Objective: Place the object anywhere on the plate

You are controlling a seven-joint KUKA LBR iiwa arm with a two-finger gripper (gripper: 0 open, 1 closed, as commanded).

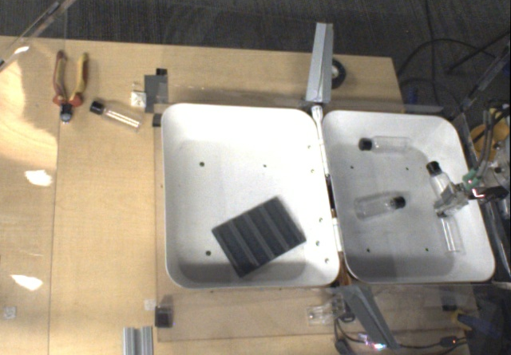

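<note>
I count 3 clear plastic vials with black caps in the right white bin: one vial near the far wall, one vial lying around the middle, and a third vial along the right side, cap pointing away from me. The dark ribbed rectangular plate lies flat and skewed in the left white bin, toward its near edge, well apart from every vial. At the right bin's right rim I see what looks like the gripper (small and partly cut off), near that third vial; I cannot tell its state. On the wooden bench, far left, lie red-handled pliers and another vial.
</note>
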